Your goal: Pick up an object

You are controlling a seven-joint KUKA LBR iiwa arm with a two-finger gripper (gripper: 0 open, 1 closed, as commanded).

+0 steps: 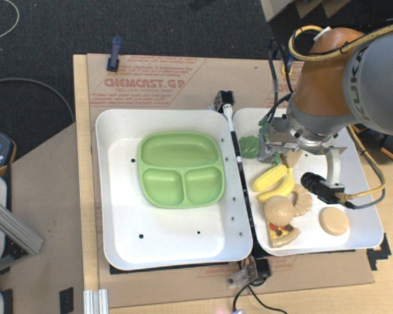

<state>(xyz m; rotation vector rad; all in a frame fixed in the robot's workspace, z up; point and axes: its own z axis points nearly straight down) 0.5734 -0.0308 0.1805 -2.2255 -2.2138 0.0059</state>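
The scene is lit evenly and brightly from above; the two white bins [111, 175] are rendered nearly blown out, with soft glare along their rims; only faint, short shadows are cast under the green tray [181, 169]; the dark carpet [46, 18] at the far side is left dim; focus is slightly soft throughout; the arm [354, 64] is mildly blurred at the right.

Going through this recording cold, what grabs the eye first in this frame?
The green divided plate lying alone in the left bin stands out first. Next, the grey arm with its orange band hangs over the right bin, above a cluster of toy foods, including a yellow banana and a round cookie.
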